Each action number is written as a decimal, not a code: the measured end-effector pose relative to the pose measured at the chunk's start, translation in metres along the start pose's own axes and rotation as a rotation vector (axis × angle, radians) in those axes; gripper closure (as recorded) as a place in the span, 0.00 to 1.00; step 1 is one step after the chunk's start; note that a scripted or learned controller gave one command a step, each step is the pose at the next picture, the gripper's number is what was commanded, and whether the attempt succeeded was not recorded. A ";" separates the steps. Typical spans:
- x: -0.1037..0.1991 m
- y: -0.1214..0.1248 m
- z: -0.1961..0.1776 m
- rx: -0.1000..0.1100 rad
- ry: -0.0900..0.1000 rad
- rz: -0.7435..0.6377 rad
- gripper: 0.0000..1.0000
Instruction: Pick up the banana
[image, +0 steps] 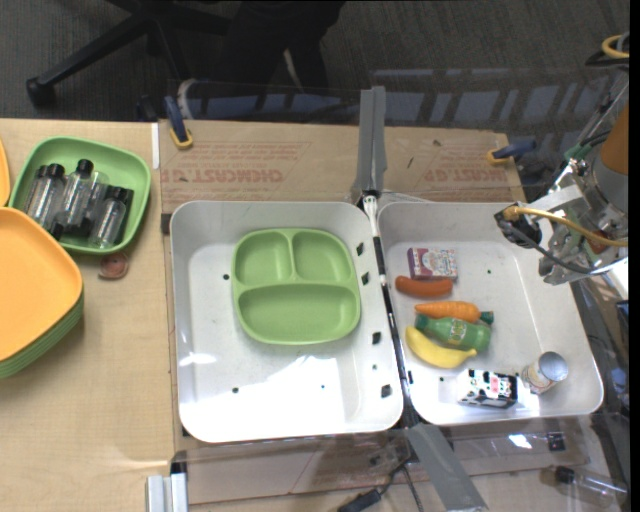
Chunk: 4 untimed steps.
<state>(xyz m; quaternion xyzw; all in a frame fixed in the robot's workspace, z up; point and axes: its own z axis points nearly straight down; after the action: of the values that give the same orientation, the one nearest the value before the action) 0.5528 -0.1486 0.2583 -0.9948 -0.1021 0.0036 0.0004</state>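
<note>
The yellow banana (438, 350) lies in the right bin (560, 330), near its left wall and toward the front. A green bottle (462, 331) rests against its upper side. My gripper (562, 260) hangs over the right bin's right edge, well to the right of the banana and further back, touching none of the objects. Nothing shows between its fingers.
Behind the banana lie an orange carrot (447, 311), a reddish sausage (423, 287) and a small box (432, 263). A black-and-white carton (490, 388) and a small can (545, 372) sit at the front right. The left bin (200, 330) holds a green divided plate (296, 285).
</note>
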 end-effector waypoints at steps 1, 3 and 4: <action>-0.001 0.075 0.137 0.001 0.002 -0.174 1.00; -0.042 0.066 0.135 0.001 0.003 -0.014 1.00; -0.061 0.062 0.154 0.002 0.003 -0.051 1.00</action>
<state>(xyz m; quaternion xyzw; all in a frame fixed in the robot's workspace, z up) 0.5048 -0.2219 0.1047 -0.9918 -0.1274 0.0023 0.0015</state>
